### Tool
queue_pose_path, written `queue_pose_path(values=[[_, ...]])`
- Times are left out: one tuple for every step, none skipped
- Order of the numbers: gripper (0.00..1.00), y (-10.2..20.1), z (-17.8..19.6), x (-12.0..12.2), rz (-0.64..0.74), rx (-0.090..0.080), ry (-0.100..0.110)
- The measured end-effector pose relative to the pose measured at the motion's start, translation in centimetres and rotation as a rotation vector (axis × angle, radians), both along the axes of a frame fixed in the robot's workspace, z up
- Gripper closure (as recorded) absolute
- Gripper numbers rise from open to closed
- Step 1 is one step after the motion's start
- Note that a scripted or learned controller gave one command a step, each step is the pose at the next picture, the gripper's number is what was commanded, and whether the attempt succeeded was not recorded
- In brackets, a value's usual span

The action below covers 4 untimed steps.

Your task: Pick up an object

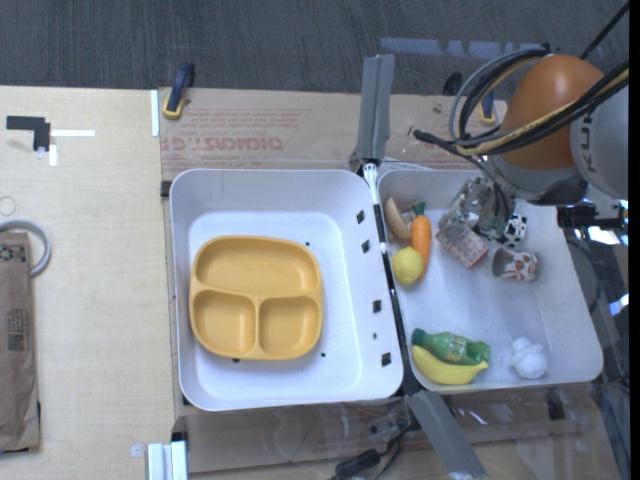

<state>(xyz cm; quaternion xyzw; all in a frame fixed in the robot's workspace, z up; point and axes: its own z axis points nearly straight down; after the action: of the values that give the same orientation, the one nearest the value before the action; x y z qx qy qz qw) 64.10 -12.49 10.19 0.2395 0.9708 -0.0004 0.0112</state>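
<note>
Objects sit scattered across the right bin (pixel 470 303), and the gripper (pixel 482 213) is down in that bin's far part. The arm's orange band (pixel 545 108) bulges above it at the far right, with black cables looping over it. The gripper hangs right over a small red-and-white packet (pixel 463 245), and from this angle it looks to be touching or just above it. I cannot tell whether the gripper is open or closed, because the metalwork is a tangle here. Nothing can be seen held in it.

Just right of the packet there's a little black-and-white spotted piece (pixel 514 230), and nearer to us a patterned cup (pixel 515 264) lies on its side. Over by the bin's left wall, a carrot (pixel 421 238) stands lengthwise with its green top pointing far. A brownish item (pixel 397 218) sits beside it on the left, and a lemon (pixel 407 266) touches the carrot's near end. Along the near edge, a banana (pixel 445 370) lies with a green item (pixel 455 346) pressed against its far side. A white lump (pixel 528 358) rests well to their right, in the near right corner.

Swing left and the left bin (pixel 340 358) holds a yellow divided plate (pixel 257 296), flat, with three compartments. The desk (pixel 80 218) stretches off to the left, with a brown paper bag (pixel 15 338) at its left edge. A blue-and-yellow clamp (pixel 180 90) grips the cardboard sheet (pixel 260 133) beyond the bins.
</note>
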Motion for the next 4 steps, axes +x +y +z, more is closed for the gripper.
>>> queue_pose_path(values=[[1.00,-0.1,1.1,0.2,-0.005,0.000,-0.007],[1.00,-2.0,-1.0,-8.3,-0.139,0.008,0.019],[0.00,-2.0,-1.0,-8.3,-0.139,0.008,0.019],[0.00,0.5,7.5,-6.0,0.045,0.005,0.017]])
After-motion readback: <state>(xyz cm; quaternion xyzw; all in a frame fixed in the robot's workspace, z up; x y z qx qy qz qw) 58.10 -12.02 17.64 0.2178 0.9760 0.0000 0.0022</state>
